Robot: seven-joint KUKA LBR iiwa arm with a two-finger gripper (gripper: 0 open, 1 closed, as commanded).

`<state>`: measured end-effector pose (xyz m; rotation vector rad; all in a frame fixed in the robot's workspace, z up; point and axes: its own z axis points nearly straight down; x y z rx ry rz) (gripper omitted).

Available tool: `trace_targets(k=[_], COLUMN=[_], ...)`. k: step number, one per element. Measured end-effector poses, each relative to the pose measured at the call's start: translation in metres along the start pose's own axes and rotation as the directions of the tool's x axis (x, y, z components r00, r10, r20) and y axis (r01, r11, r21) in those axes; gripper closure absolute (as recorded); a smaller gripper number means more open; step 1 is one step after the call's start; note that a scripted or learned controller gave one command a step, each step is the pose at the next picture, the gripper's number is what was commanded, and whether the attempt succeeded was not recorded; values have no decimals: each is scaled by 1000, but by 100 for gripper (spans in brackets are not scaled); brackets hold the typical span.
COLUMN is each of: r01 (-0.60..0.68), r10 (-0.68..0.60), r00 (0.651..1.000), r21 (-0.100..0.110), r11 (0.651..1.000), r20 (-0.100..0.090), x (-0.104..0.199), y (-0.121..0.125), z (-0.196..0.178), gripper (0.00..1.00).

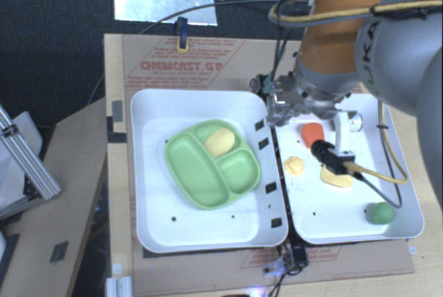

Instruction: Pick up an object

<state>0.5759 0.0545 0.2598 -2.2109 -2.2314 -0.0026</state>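
Observation:
My gripper [279, 107] hangs over the far left corner of the right bin [405, 202], close to the wall shared by the two bins. Just to its right an orange-red block [313, 132] lies on the bin floor. A small pale yellow piece [295, 165] sits nearer the front, and beside it a flat yellow slice [337, 179] is partly covered by the robot's fixture. In the bin's front right corner there is a green ball [380, 212]. The left bin [149, 150] holds a green divided plate [208, 178] with a yellow lump [220, 142] in its far compartment.
The grey arm with its orange band [342, 19] covers the far part of the right bin. A yellow cable [387, 174] loops across that bin's floor. The bins rest on a cardboard sheet [187, 60], and a blue clamp [182, 32] stands behind it.

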Motion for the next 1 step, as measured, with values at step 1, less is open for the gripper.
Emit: trace_targets(k=[1], r01=[0], r10=[0], r00=[1000], r21=[2], r11=[1000], r20=[0], x=[43], y=[-2], z=[13], gripper=[100])
